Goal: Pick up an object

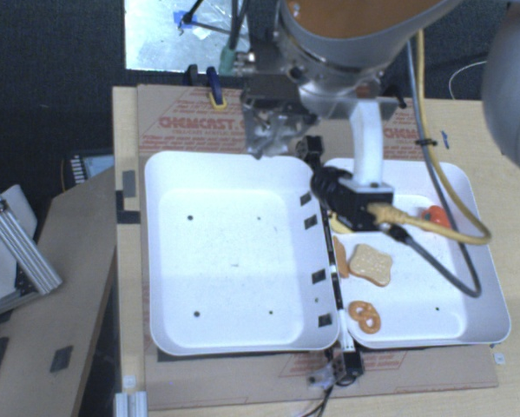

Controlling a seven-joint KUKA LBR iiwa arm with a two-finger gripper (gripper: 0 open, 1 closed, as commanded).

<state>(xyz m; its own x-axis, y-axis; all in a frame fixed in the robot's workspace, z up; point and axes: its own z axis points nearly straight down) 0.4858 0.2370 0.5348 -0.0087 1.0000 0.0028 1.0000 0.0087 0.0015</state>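
Pretzel (365, 316) lies nearest the camera, flat on the floor of the right bin (433, 315), close to the divide where the two bins meet. It is a small loose piece that looks simply dropped there, one of several candidates for the pick. Just beyond it, and apart from it, a slice of toast (370, 265) also lies flat, with a thin orange strip (338, 257) beside its left edge, hard against the bin wall. Further back, toward the right wall, sits a small orange-red piece (438, 216), too small to identify. These things lie scattered rather than arranged, which I judge suits a programmed grab: each has open floor on at least one side. The left bin (164, 259) sits alongside on the cardboard-covered surface (194, 120). Farthest back, the end effector (271, 137) hangs over the far rim of the left bin, near its far right corner, under the arm's grey and orange wrist. Whether it is released or clenched cannot be told from this angle, and I would not credit it with holding anything. The pretzel is well apart from it, nearer the camera and to the right, across the divide in the other bin. A reach would have to cross over and then come down.
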